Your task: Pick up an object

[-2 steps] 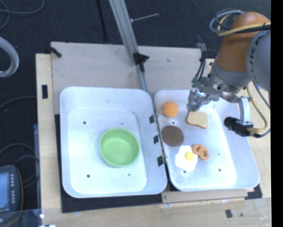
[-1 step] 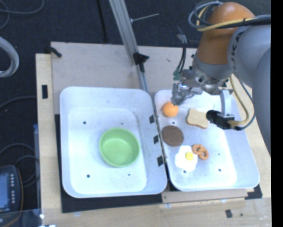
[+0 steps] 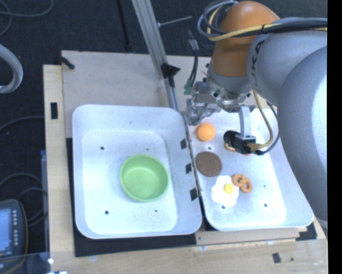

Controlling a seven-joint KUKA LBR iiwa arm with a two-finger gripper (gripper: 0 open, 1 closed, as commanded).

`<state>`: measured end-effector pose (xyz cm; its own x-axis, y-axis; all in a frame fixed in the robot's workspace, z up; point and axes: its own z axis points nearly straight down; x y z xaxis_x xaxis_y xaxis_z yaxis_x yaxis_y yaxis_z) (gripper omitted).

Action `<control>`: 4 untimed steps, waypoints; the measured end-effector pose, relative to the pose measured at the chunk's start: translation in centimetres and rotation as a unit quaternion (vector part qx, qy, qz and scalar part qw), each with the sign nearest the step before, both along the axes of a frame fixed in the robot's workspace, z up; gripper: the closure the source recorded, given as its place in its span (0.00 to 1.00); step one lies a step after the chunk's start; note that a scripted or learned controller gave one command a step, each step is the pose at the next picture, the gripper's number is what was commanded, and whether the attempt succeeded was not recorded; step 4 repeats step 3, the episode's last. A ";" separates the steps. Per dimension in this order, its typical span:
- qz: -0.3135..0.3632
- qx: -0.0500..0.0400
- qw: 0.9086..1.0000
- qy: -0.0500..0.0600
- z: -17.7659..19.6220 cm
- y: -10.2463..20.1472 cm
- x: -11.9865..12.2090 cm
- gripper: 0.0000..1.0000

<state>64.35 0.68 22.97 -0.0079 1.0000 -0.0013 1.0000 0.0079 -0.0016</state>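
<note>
Approach step of the pick: gripper (image 3: pixel 202 108), finger state impossible to tell, poised just at 11 o'clock of the orange ball (image 3: pixel 205 132) in the right bin (image 3: pixel 273 210); next, likely a short descent onto it.

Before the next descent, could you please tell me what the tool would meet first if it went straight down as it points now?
Probably the orange ball: the tool hangs just above it in the right bin. Depth is unclear, so it might miss and meet the bin floor beside the ball.
</note>
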 end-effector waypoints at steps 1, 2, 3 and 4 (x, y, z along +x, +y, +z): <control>0.000 0.000 1.000 -0.001 -0.2 4.4 2.1 1.00; 0.000 0.001 1.000 -0.001 1.6 7.8 2.6 1.00; -0.001 -0.001 1.000 0.001 1.5 7.5 2.6 0.00; -0.001 -0.001 1.000 0.001 1.5 7.5 2.6 0.00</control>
